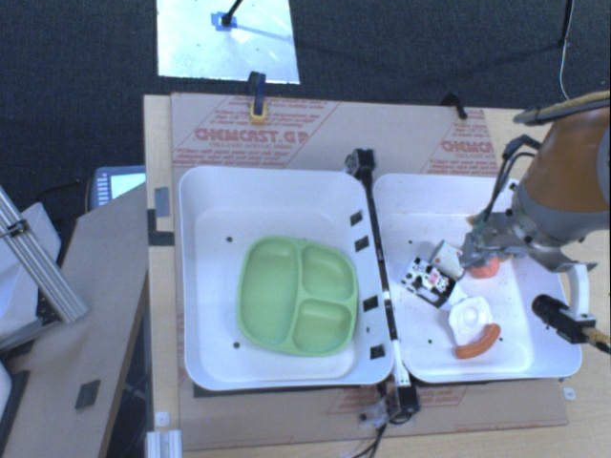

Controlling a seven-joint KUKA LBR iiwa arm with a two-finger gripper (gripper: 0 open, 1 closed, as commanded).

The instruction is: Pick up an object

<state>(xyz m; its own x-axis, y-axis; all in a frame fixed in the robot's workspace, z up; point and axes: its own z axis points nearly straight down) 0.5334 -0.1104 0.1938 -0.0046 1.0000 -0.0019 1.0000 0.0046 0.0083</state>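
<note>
Arm (573, 175) enters from the right, grey with an orange band, wrist low over the right bin (420, 198). End effector (480, 248) sits in the upper right part of that bin, directly above a small red-orange piece (488, 268) and touching or nearly touching it. Apart or together: cannot tell from this angle, and no grasp can be confirmed.

Other contents of the right bin:
- black-and-white box (427, 281), tilted, just left of the end effector, near the bin's middle
- toy fried egg (469, 319), flat on the floor, below the red-orange piece
- toy sausage (477, 343), orange-brown, lying just beside the egg on its near side, close to the front wall

Left bin (220, 208) holds a pale green divided plate (298, 296), three compartments, lying flat toward the bin's front right.

Both bins rest on a cardboard sheet (315, 127) with red lettering, on the table (156, 141). A yellow clamp (258, 113) grips the sheet's far edge, left of centre.
</note>
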